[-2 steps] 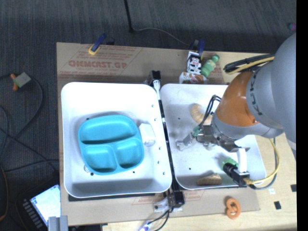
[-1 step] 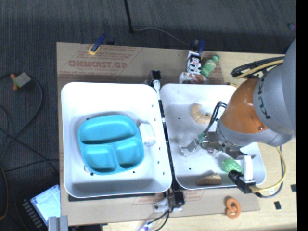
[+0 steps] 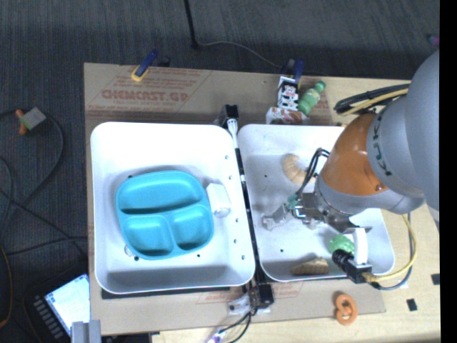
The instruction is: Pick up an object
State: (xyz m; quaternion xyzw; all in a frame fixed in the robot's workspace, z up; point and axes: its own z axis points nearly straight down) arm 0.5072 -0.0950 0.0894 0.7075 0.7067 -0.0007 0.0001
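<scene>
So the bench (image 3: 143,95) has two white bins side by side; the left bin (image 3: 107,191) has a blue divided tray (image 3: 166,213) sitting roughly in its middle, three compartments showing, and a small whitish thing (image 3: 219,197) lies just beside the tray's right edge, near that bin's right wall; can't make out what it is.

The right bin (image 3: 260,148) is where the arm is; the grey arm with its orange band (image 3: 353,159) comes in over the bin's right side and covers a good chunk of it; the gripper (image 3: 303,207) sits low around the bin's middle; honestly can't tell how it stands from this angle, too much clutter around it.

Loose stuff in the right bin: a tan rounded object (image 3: 291,166) toward the far edge, just up from the gripper; a small grey piece (image 3: 272,220) on the floor just left of the gripper, close to it but I can't say touching; a green object (image 3: 341,245) near the front right corner, partly under the arm's hardware; a brown flattish object (image 3: 310,266) against the front edge.

Outside the bins, an orange ring-shaped thing (image 3: 345,308) sits on the bench's front right corner; a green and white item (image 3: 300,98) is at the back edge behind the right bin.
</scene>
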